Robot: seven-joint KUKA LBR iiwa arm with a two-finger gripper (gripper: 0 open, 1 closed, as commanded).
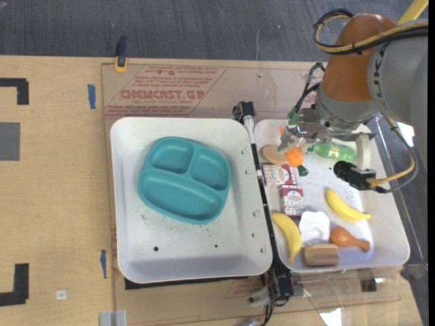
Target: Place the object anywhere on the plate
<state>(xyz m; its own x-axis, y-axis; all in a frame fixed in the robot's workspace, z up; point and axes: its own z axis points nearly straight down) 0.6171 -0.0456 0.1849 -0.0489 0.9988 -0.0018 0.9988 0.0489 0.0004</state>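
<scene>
Gripper (293,141) low over right bin (391,233), just above orange toy (294,157), presumably lining up a pick; jaw state can't be told. Teal plate (185,178) sits in left bin (129,182).

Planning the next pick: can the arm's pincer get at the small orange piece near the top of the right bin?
Probably yes: the pincer hangs just above the small orange piece, with nothing lying over it, though a tan piece and red-and-white cartons crowd its left.

The grey arm (401,53) reaches in from the right, its claw (293,140) pointing down.
</scene>
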